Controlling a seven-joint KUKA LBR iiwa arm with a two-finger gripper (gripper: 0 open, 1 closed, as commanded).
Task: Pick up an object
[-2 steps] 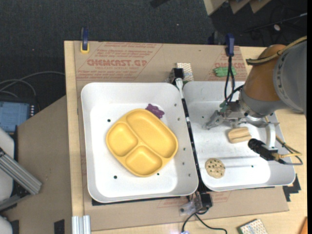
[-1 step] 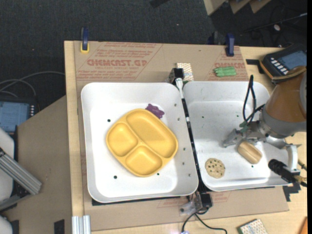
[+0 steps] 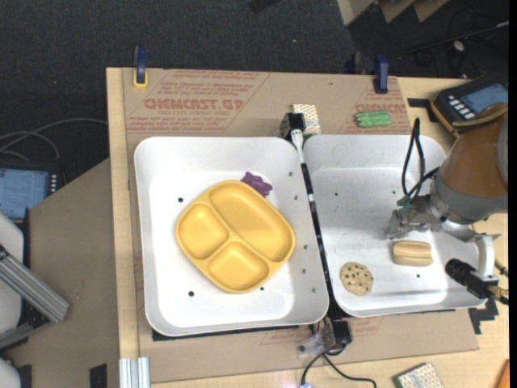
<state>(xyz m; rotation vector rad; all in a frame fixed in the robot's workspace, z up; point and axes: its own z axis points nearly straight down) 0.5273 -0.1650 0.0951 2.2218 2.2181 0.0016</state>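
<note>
We see even, bright overhead light — the white bins [image 3: 161,241] nearly glare, shadows stay soft and short. The dark floor [image 3: 121,14] looks dim and grainy — overall focus slightly soft.

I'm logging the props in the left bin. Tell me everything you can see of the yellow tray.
The yellow tray looks like smooth moulded plastic, rounded, with three compartments split by raised ridges. It lies flat and face up, turned at a slant, near the middle of the left bin. A small purple object sits at its far edge; whether they touch is unclear.
</note>
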